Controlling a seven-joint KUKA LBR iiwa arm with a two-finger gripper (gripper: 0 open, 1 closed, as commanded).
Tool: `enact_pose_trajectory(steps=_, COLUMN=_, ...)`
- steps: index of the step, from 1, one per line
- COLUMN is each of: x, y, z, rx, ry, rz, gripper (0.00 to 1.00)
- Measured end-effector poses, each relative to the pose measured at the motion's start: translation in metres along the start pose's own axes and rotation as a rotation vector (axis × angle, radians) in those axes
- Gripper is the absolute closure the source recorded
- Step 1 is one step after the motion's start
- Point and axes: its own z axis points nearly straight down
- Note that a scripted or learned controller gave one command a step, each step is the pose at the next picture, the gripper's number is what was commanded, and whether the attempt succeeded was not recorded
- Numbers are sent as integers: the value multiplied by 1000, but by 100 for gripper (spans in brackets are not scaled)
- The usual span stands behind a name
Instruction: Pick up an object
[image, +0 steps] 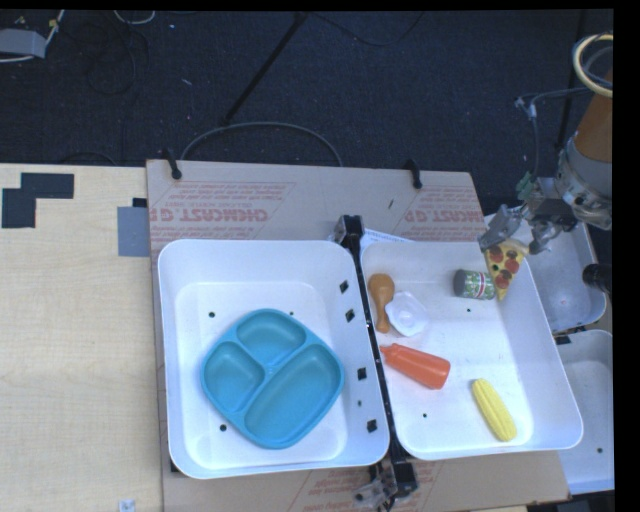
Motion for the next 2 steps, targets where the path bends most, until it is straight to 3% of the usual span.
enact_pose_trajectory(steps=2, x=95, y=1, z=17, rx=8, ry=3, rz=-2, gripper=100)
